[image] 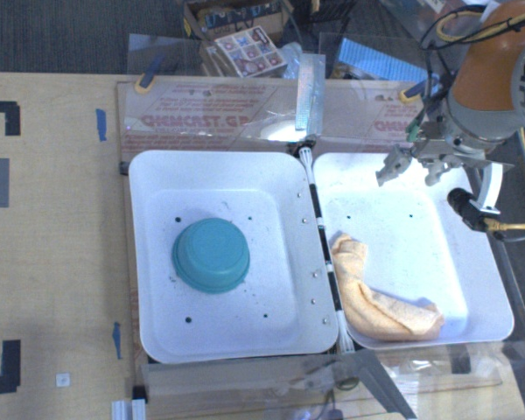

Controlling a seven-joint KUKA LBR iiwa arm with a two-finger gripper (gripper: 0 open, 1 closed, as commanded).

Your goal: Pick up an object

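Open-fingered and holding nothing, the end effector (411, 169) hangs over the far edge of the right bin (472, 322), its two fingers spread apart above the white floor. Inside that bin, a crumpled yellow-orange cloth (378, 301) lies against the near-left wall, well apart from the end effector. Beside the right bin, the left bin (157, 182) holds an upturned teal bowl (212, 254) near its middle. Both bins sit on the wooden counter (52, 234).
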